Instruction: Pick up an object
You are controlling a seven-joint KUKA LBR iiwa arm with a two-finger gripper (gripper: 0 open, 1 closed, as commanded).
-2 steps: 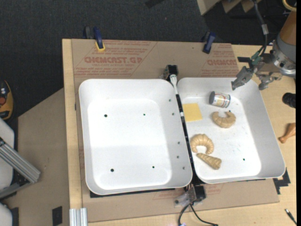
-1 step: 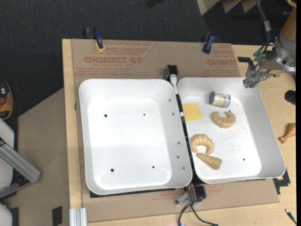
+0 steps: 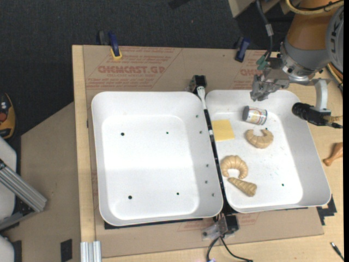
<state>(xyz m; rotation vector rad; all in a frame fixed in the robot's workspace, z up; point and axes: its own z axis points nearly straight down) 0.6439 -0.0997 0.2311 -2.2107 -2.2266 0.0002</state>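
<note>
1. The left shallow white plastic bin (image 3: 109, 146) shows only a few small dark dots on its floor; a black hinge-like strip (image 3: 210, 141) runs between it and the right shallow white plastic bin (image 3: 305, 162).
2. In the right bin, going left to right: a flat pale-yellow square piece (image 3: 223, 130) lies against the left wall; a curled tan croissant-shaped pastry (image 3: 235, 166) sits below it, with a tan cone-shaped pastry (image 3: 244, 186) just beside its lower edge.
3. A small grey-and-tan cylindrical jar (image 3: 254, 115) lies on its side near the far wall, and a second curled tan pastry (image 3: 259, 138) rests just below it.
4. The gripper (image 3: 262, 91) hangs above the bin's far edge, just beyond the jar; its dark fingers blur into the wrist hardware, so I cannot tell whether they are parted or closed. Nothing is visibly between them.
5. The grey arm with its orange band (image 3: 313, 15) is cut off at the top right.
6. The bins rest on a brown cardboard-covered counter (image 3: 142, 70) with red printing, held by blue clamps (image 3: 114, 42); dark carpet (image 3: 54, 15) lies beyond.
</note>
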